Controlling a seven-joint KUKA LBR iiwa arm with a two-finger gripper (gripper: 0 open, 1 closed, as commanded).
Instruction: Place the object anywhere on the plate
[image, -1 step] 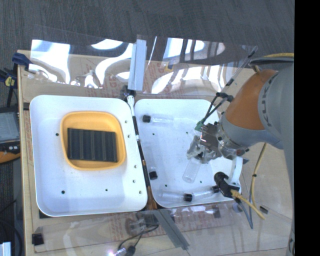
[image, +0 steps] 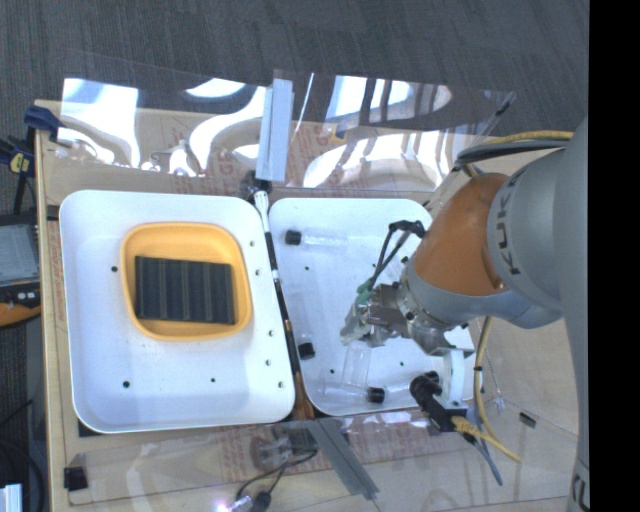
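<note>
On the left, the yellow plate (image: 185, 281) sits in the left bin (image: 90, 380). In the right bin (image: 320, 385), a clear object (image: 357, 364), maybe a glass, lies just below the hand (image: 368, 318); the hand's spread I can't tell.

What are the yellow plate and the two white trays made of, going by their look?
The yellow plate looks like moulded plastic with a smooth, fairly matte surface and soft rounded corners; its dark ribbed centre may be rubber or darker plastic, I can't tell which. The left bin and the right bin look like thin formed white plastic, slightly glossy, with rounded rims.
</note>
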